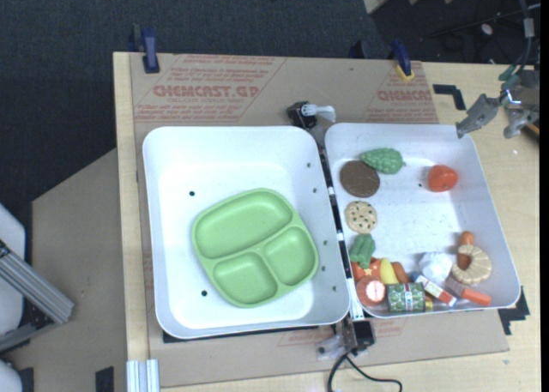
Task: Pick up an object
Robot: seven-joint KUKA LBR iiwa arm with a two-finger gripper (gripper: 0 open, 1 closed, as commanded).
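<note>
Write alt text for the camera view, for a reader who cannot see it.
Two shallow white bins sit side by side on a bench: the left bin holds a green divided plate, the right bin a scatter of toy food, including a chocolate-chip cookie, a brown disc and a red-orange piece. The arm's hand hangs at the right edge, above the right bin's far corner.

divided tray (254,248) lies in the left bin (163,210); cookies (360,197) and toy foods (412,283) lie in the right bin (489,202).

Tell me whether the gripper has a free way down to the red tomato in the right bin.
Probably yes. The red tomato lies alone on bare floor of the right bin, nothing over or against it, and the gripper hangs just beyond the bin's far corner.
</note>
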